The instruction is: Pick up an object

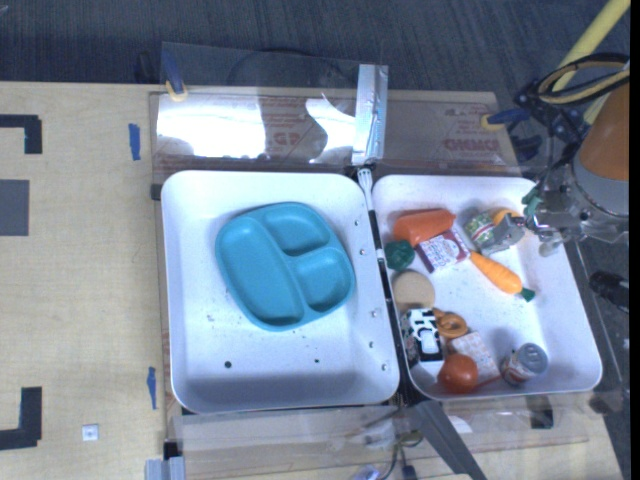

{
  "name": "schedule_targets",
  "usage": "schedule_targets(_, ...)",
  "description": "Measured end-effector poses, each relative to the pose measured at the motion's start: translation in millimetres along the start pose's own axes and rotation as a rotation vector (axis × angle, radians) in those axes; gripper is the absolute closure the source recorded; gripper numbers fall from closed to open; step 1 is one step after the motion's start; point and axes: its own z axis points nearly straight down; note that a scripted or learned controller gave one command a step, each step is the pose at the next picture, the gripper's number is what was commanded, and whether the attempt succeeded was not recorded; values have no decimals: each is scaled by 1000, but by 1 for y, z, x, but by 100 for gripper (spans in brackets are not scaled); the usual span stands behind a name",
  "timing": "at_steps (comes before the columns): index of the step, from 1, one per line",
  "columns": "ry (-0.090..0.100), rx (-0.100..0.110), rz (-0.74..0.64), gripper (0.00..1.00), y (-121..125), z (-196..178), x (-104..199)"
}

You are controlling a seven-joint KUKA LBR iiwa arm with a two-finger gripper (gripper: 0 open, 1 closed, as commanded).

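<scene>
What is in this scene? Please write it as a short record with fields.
left bin: holds a blue divided plate
right bin: holds many small things
near gripper: toy carrot, small can
front of right bin: tomato, second can
gripper: over right bin's far right corner, holding nothing visible

I see a pale wooden tabletop (70, 268) with black markings, and dark grey carpet (300, 8) behind it.
</scene>
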Motion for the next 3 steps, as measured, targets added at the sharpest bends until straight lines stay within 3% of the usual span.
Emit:
schedule_targets(1,-2,-5,12,0,18,102,-29)
schedule_targets(2,-2,-5,14,100,18,93,-30)
schedule_targets(3,-1,-10,136,100,-6,-18,22)
